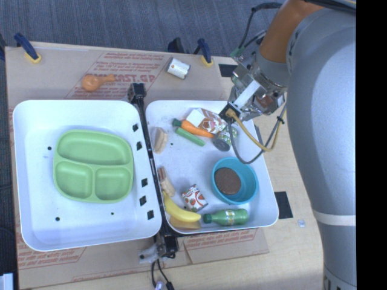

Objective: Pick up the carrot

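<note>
Near edge: a green bottle [226,217] lies on its side at the front of the right bin [181,157], a banana [179,214] just beside it to the left.
Just behind: a small red-and-white carton [194,197] sits next to the banana, and there's a blue bowl [234,182] with a brown inside to its right.
Left bin: over in the left bin [27,162] sits a green tray [94,165], three compartments.
Divider side: two pale pieces along the right bin's left wall, one [160,140] further back, one [165,182] nearer the banana.
Carrot: here's the target, the carrot [196,128], orange, lying towards the back of the right bin, touching a green stick-shaped item [190,136] on its near side and a white printed packet [206,121] behind it.
Gripper: the gripper [230,115] hangs low at the packet's right end, just right of the carrot, beside a grey can [222,140]; whether it's open or closed, I can't tell, and nothing is seen in its grasp.
Far table: out on the table [72,71], an orange toy [94,81] and a white roll [178,69] behind the bins.
</note>
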`<state>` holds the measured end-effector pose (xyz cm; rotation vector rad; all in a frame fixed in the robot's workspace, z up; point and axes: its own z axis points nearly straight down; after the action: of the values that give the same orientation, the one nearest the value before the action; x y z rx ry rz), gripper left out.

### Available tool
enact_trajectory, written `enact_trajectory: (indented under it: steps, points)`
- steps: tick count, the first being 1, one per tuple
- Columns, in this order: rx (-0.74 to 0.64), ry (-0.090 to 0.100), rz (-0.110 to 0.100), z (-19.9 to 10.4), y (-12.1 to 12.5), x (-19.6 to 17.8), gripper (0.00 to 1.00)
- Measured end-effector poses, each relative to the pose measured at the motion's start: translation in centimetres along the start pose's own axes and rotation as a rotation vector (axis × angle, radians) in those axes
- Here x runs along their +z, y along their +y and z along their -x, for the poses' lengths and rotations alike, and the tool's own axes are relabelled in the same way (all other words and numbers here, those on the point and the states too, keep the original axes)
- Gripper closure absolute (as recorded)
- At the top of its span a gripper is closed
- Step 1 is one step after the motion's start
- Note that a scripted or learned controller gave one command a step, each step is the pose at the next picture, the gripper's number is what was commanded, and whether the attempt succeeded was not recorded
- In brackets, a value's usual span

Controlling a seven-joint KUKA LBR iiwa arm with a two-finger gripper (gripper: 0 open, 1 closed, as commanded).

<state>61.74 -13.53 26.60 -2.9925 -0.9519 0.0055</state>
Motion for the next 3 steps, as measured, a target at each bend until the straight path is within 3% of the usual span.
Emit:
enact_trajectory:
  steps: [1, 2, 3]
  points:
    - [-0.001, -0.007, -0.01, 0.0, -0.3, 0.6, 0.0]
    - [0.047, -0.003, -0.009, -1.2, 3.6, -4.4, 0.0]
    - [0.242, -0.004, -0.008, -2.0, 2.5, 11.3, 0.0]
